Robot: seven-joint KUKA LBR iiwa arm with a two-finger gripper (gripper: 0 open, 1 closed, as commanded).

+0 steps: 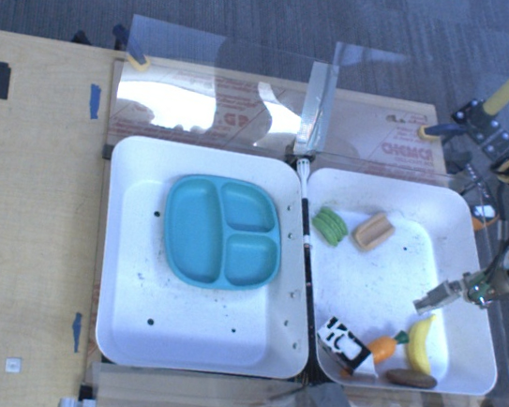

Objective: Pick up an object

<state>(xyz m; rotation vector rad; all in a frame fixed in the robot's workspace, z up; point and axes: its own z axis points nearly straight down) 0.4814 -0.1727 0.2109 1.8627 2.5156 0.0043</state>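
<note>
The tool (436,298) hovers just above the toy banana (421,341) in the right bin (370,286), likely lining up a grasp; its grip state I cannot tell.

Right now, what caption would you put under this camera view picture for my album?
Gripper poised above a banana in the right bin, teal divided plate in the left bin.

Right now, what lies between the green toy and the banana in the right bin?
In the camera view, bare white bin floor lies between the green toy and the banana; the tan block sits just above that line.
</note>
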